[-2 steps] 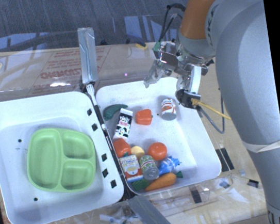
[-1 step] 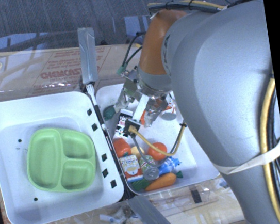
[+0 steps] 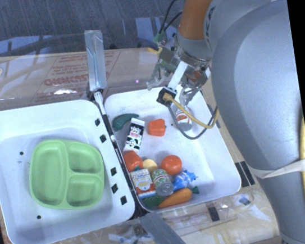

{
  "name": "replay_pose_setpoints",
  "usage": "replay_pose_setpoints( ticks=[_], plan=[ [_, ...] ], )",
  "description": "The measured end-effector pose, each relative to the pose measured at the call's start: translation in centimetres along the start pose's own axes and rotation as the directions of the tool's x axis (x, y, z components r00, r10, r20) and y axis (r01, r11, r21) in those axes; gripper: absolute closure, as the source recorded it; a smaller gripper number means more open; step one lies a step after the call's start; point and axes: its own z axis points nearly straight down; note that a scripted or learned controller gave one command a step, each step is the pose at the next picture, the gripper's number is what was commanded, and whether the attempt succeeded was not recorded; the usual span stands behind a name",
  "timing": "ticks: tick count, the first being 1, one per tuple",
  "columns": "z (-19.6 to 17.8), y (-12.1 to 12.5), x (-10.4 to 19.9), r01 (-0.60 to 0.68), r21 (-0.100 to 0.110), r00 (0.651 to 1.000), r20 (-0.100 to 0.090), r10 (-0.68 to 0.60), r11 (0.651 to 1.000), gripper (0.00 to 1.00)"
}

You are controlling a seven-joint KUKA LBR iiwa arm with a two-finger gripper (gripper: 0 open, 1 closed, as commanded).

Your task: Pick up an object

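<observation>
Hovering with the gripper (image 3: pixel 177 104) over the right bin (image 3: pixel 222 159), above a small can (image 3: pixel 182 118); jaw state impossible to tell. Nothing lifted yet, whole pick remaining.

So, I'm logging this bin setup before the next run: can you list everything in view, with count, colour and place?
Bins: two, white, side by side on the bench.
Divided plate: one, light green, in the left bin.
Carton: one, white with black print, upper part of the right bin.
Dark green item: one, beside the carton's top end; kind unclear.
Orange-red block: one, right of the carton.
Tomato: one, red, middle of the right bin.
Cans: two, with labels, near the front of the right bin.
Carrot: one, orange, at the right bin's front wall.
Arm: one, grey with an orange band, reaching in from the right.
Gripper: one, over the right bin's back half.
</observation>
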Motion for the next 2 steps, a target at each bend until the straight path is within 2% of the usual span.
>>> replay_pose_setpoints(
  ticks=[1, 2],
  plan=[
    [7.1, -6.4, 4.3, -0.043, 0.006, 0.999, 0.005, 0.043, 0.999, 0.00],
    [6.2, -9.0, 6.1, 0.026, 0.006, 1.000, 0.004, -0.026, 1.000, 0.00]
  ],
)
